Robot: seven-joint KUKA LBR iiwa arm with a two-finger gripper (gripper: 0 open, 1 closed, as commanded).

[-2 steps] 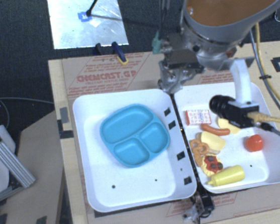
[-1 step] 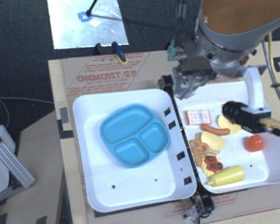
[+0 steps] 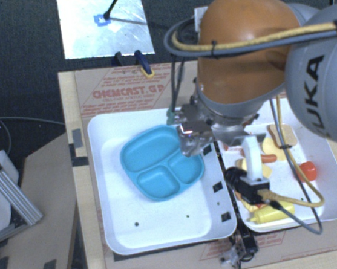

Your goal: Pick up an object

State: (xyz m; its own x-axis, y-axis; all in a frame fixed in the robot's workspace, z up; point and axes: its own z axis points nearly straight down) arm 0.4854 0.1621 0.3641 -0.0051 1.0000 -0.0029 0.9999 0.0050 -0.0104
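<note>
Red "CHEMCAST GP" print on cardboard [image 3: 127, 87]; arm [image 3: 320, 76] reads "KUKA"

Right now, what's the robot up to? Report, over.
Gripper low at blue divided plate's right rim, left bin. Nothing seen held. Toy food in right bin. Over.

Board [image 3: 127, 88] under bins: red print "CHEMCAST GP". Arm [image 3: 321, 91] casing: black letters "KU", remainder out of frame.
</note>
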